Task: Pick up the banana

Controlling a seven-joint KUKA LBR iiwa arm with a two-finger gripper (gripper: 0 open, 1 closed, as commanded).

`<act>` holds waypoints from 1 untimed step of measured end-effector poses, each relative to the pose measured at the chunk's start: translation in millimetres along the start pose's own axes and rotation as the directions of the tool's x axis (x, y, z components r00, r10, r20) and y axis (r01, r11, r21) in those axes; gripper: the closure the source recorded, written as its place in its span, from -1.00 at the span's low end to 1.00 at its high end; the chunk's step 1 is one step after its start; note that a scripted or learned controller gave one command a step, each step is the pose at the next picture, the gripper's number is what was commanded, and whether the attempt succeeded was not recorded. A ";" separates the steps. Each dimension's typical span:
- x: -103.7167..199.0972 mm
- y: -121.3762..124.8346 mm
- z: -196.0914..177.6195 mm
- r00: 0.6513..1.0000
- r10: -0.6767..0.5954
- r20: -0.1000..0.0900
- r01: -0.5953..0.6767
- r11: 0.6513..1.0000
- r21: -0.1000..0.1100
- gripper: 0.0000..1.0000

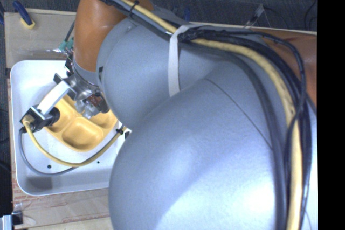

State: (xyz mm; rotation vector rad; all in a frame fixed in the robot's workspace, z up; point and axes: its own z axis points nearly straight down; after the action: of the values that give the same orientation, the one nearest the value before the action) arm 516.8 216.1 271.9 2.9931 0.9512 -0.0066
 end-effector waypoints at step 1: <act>0.5 -0.8 -8.8 1.000 -0.007 0.001 0.007 1.000 0.001 1.00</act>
State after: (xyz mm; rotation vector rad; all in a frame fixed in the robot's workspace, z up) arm 516.7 217.1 280.7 2.9899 0.9615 -0.0091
